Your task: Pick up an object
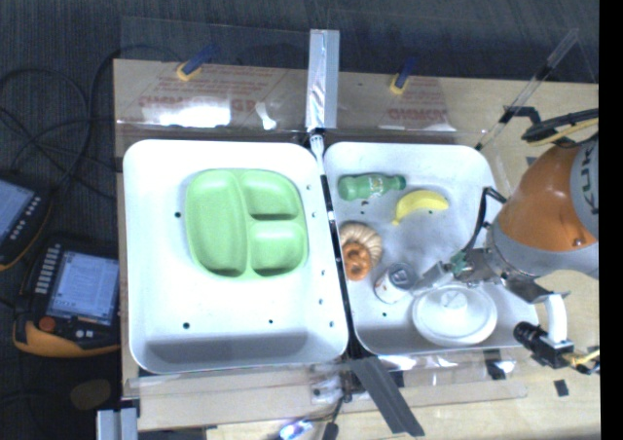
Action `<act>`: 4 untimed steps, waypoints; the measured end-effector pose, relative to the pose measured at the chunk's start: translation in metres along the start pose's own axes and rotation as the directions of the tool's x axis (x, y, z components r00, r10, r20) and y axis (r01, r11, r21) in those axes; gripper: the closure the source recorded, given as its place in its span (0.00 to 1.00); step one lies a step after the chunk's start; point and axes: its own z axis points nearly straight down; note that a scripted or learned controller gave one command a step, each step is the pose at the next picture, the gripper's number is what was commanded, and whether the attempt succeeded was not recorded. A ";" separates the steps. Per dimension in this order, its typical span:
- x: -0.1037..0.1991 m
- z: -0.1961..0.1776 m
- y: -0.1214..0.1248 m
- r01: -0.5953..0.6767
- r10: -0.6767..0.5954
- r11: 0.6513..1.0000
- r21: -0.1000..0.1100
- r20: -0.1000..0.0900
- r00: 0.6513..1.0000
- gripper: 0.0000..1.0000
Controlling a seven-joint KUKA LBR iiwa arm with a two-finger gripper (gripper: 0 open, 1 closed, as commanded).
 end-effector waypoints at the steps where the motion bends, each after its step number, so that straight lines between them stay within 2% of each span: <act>1: 0.045 0.001 0.053 0.076 -0.076 0.997 0.000 -0.004 0.997 0.00; 2: 0.073 -0.001 0.064 0.238 -0.238 0.971 0.009 -0.007 0.971 0.00; 3: 0.075 -0.010 0.065 0.239 -0.239 0.971 0.007 -0.011 0.971 1.00; 4: 0.138 -0.092 0.171 0.203 -0.203 0.979 0.013 -0.009 0.979 1.00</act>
